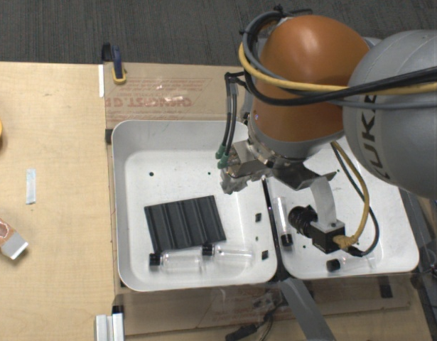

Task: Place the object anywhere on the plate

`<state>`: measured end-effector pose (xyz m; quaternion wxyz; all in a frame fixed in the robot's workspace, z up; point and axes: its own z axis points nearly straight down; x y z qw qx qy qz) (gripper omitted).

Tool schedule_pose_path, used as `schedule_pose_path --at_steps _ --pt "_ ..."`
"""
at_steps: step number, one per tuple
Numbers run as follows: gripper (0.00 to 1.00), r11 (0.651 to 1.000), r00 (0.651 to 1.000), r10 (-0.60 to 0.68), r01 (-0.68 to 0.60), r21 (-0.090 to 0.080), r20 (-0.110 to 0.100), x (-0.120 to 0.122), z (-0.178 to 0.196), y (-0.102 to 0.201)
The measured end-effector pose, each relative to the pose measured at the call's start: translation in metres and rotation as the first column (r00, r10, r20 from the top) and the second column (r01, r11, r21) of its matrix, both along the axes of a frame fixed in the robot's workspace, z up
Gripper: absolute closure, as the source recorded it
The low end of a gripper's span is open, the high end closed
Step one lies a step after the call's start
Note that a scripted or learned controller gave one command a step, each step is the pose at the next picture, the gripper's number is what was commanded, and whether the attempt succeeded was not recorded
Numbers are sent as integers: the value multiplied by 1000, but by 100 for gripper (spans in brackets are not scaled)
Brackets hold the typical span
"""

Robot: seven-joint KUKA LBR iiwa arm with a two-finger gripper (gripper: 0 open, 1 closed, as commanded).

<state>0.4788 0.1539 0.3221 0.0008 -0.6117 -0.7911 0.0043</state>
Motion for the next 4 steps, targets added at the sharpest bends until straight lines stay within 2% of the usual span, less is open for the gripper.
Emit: schedule_pose_path --at_steps 1,4 --pt "100 990 990 141 -141 3 2 -1 -6 13" --pt "100 991 991 137 -137 -3 -5 1 17 10"
